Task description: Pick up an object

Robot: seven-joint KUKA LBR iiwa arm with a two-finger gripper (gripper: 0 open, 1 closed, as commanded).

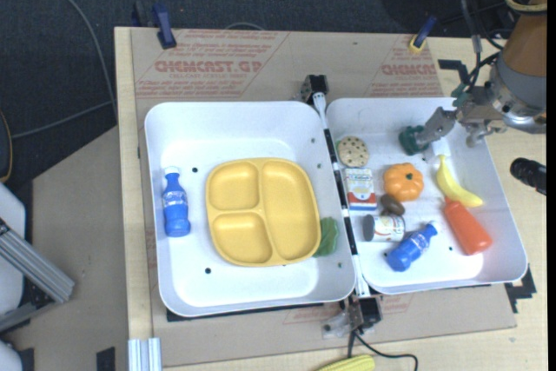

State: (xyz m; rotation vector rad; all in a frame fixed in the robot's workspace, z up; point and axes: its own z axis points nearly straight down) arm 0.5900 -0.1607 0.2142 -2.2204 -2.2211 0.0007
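Green item (327, 235) half hidden under yellow tray (261, 211); arm (526, 56) cropped at right.

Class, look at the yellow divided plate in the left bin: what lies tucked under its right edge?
A green item pokes out from under the yellow divided plate, beside the left bin wall. Its shape and how far it runs beneath are covered.

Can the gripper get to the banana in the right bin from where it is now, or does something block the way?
Probably yes. The gripper hangs over the right bin's far part, just above the banana, whose top lies uncovered. The orange bottle touches its lower end, and the small pumpkin sits apart to its left.
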